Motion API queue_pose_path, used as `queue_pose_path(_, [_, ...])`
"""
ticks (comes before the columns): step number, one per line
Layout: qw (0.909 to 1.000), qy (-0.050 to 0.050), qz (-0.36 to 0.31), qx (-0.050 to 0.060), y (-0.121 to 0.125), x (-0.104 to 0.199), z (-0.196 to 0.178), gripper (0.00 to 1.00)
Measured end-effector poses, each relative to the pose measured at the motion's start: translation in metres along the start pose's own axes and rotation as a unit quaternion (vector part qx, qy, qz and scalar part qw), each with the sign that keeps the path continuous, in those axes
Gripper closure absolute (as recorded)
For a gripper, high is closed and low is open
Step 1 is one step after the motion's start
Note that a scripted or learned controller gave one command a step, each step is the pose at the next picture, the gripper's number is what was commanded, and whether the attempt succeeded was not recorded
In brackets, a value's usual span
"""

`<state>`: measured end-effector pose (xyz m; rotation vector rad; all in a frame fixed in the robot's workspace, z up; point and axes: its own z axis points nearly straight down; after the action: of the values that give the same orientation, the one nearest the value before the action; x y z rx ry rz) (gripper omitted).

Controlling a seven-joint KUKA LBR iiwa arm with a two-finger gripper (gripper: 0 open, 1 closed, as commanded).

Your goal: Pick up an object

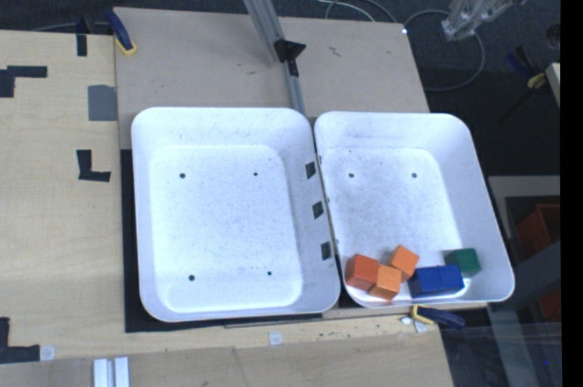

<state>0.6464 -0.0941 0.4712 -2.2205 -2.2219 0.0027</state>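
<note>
The gripper [466,15] hangs at the far right of the scene, above the dark floor and well apart from both bins. From this angle I cannot tell how its claw stands. Nothing is seen held by it.

Two shallow white bins sit side by side on the bench. The objects all lie in the right bin [455,139], bunched along its near edge. An orange block [363,270] is leftmost, touching a second orange block [388,281] just to its right; a third orange block [404,260] sits a little farther back, tilted so a corner points toward the far side. Just right of these lies a blue block [435,281], the one elongated piece, its long axis running left to right, roughly along the near wall. A small green block [465,261] sits just beyond the blue block's right end, close to it.

The left bin [146,194] lies alongside, its right wall against the right bin's left wall.
</note>
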Motion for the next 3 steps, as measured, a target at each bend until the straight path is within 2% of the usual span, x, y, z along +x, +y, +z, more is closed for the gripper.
queue_pose_path(1, [1.0000,0.000,-0.001,0.001,0.009,0.019,0.026,1.00])
queue_pose_path(3, [1.0000,0.000,-0.001,0.002,0.006,0.073,0.090,1.00])
